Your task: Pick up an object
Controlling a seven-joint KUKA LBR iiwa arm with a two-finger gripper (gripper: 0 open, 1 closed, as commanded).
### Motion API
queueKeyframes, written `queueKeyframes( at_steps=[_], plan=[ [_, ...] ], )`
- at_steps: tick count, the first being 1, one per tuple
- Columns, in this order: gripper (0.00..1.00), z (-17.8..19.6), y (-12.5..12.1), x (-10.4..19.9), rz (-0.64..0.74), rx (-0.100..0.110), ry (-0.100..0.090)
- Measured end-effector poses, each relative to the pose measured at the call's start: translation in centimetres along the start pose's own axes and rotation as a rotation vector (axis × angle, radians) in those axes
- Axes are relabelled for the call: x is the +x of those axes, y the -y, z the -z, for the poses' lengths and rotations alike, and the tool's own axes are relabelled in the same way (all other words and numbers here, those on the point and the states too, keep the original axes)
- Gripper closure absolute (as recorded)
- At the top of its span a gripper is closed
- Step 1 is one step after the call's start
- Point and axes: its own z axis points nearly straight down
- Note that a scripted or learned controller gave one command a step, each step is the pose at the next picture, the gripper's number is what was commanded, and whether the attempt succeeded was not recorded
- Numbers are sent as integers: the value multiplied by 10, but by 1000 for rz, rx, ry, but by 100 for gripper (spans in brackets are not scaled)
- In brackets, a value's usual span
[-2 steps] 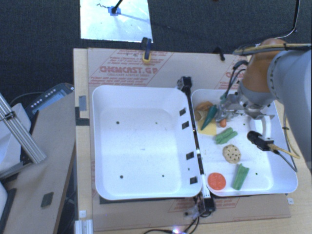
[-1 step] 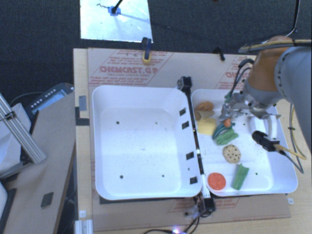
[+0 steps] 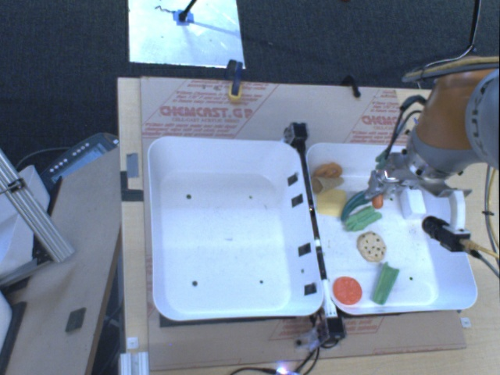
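Camera view: left bin (image 3: 226, 233) on worktop (image 3: 195, 104) held nothing. Right bin (image 3: 449, 283) held bread piece (image 3: 326, 171) and yellow block (image 3: 331, 202) by left wall, red disc (image 3: 347, 290) at near-left corner, green object (image 3: 361, 216) mid-bin, cookie (image 3: 371, 246), green stick (image 3: 384, 283). Gripper (image 3: 380, 184) sat over green object; fingers' state: cannot tell.

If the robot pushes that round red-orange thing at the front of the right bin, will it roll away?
Probably not far. The red-orange disc looks flat, lying on its face, so a push would likely slide it along the right bin floor. It looks like a small toy food piece, so probably light. Its low edge may be hard for the pincer to grab.
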Motion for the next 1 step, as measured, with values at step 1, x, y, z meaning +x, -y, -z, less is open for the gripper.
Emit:
queueKeyframes(
  at_steps=[1],
  plan=[
    [100,22,-51,89,13,-5,-2]
  ],
)
